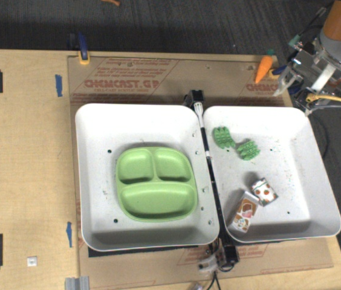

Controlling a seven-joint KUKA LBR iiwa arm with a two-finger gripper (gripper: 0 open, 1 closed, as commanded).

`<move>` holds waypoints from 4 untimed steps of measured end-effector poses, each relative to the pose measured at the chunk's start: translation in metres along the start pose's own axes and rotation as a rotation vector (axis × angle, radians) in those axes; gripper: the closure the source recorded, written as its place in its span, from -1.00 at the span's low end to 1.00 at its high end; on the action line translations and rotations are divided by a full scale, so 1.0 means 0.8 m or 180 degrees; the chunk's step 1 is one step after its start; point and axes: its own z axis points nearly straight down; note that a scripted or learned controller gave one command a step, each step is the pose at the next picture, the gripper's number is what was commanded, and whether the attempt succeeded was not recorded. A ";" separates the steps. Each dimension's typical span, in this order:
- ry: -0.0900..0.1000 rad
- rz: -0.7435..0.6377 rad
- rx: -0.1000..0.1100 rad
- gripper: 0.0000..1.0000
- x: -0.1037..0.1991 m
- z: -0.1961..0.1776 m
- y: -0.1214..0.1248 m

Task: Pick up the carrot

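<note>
A green divided plate [156, 182] lay in the left bin [98, 125]. In the right bin [315, 162] sat two green toys [235, 142] and two small printed cartons [254, 204]. Beyond that bin, above the worktop [25, 162], the gripper [277, 71] pinched the carrot [263, 69] between its fingers, clear of both bins.

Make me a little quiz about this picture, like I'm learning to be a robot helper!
1. True or false: the carrot lies inside the view's right bin.
2. Which bin holds the green tray? A) the view's left bin B) the view's right bin
3. Fill in: the thing nearest the claw is the ____.
Key: 1 false; 2 A; 3 carrot.
</note>
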 end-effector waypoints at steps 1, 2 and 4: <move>0.0000 0.0000 0.0000 -1.00 0.000 0.000 0.000; -0.0006 0.1241 0.0015 -1.00 -0.021 0.077 0.012; -0.0005 0.1242 0.0012 -1.00 -0.021 0.076 0.012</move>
